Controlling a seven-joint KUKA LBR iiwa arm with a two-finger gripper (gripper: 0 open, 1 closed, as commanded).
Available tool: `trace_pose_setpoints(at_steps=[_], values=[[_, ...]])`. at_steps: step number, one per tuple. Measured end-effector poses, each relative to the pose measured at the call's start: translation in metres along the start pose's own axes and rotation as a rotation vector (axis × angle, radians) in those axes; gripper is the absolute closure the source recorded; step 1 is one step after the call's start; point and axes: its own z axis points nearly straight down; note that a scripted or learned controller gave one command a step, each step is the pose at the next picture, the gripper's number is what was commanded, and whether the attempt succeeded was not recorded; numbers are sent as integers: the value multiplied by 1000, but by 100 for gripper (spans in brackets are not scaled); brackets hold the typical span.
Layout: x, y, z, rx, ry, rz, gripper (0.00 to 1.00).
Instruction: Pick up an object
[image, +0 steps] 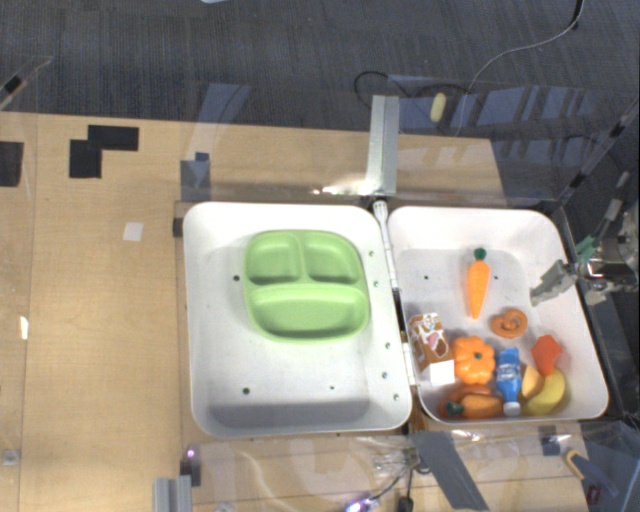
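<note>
toys (490, 368) crowd right bin's (440, 232) near edge (far half open); claw (560, 280) state unclear.

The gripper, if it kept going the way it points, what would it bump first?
The gripper points left and down into the right bin. Probably the pretzel or carrot first; depth is hard to judge.
</note>
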Motion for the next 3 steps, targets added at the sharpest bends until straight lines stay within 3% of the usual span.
trace_pose_setpoints(at_steps=[1, 2, 3], values=[[38, 9, 167, -3, 1, 145, 0], [38, 9, 167, -2, 1, 145, 0], [56, 7, 154, 0, 1, 114, 0]])
